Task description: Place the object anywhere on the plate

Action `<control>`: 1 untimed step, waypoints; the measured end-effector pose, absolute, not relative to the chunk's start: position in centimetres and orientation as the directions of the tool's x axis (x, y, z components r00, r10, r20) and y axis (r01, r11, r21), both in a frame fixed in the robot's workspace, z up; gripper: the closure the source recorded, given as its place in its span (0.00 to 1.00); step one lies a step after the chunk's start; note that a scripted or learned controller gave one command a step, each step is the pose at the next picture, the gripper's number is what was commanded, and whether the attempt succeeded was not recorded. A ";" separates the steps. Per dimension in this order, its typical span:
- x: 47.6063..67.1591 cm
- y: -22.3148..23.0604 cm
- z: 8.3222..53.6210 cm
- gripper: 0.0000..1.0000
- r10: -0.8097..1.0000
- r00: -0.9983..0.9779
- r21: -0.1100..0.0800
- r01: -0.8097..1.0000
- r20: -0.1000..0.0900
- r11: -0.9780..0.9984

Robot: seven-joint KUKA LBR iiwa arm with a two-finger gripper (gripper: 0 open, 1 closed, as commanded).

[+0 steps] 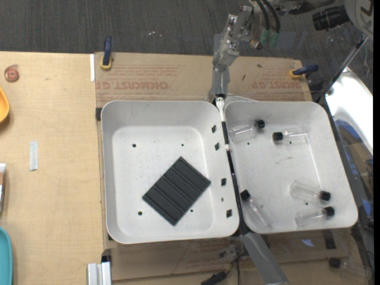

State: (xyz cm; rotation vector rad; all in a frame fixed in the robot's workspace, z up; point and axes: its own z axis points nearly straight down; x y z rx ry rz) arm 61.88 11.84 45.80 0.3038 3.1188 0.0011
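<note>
We'd pinch a light, slippery clear plastic vial mid-body, at one o'clock of the dark ribbed rectangular plate; gripper state seemingly untellable.

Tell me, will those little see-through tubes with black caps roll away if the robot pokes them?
Probably. The clear tubes look round and lie on their sides in the right bin, so a nudge could roll them. They look small and light, likely easy to shove. Smooth clear walls may slip between fingers.

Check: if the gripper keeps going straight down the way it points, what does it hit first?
Likely the shared rim where the two bins meet at the back: the gripper points down right above it. Depth is hard to judge from this slant.
</note>
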 end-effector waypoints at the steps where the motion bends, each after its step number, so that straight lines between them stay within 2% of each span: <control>1: 59.1 6.4 44.2 1.00 -0.381 -0.925 0.000 -0.381 -0.002 0.925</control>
